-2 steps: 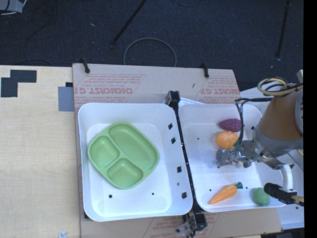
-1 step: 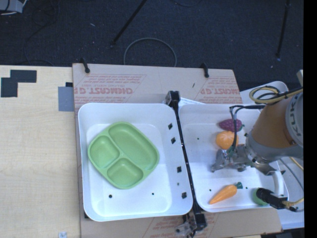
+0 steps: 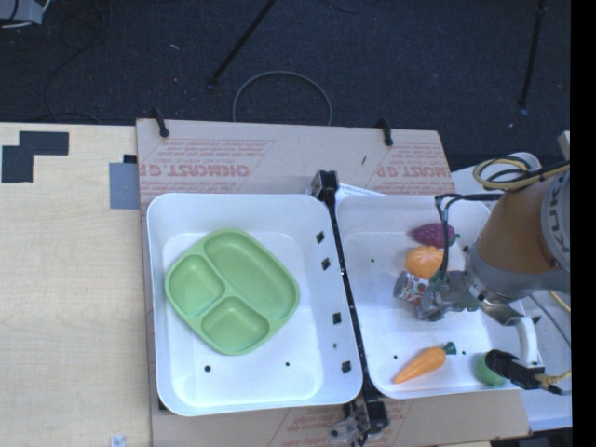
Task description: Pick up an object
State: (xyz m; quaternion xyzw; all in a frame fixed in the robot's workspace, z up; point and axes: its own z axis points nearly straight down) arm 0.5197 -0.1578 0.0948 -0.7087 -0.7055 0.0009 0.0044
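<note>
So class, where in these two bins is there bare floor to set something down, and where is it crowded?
Left bin: bare strips between the green tray and the walls, widest along the near edge. Right bin: bare by the divider, left of the carrot. Crowded on its right, around the gripper, orange item and purple item.

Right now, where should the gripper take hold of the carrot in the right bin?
Probably across the carrot at its thick middle, coming straight down. It lies flat on the right bin, tilted, green top up-right, with free floor on both long sides.
</note>
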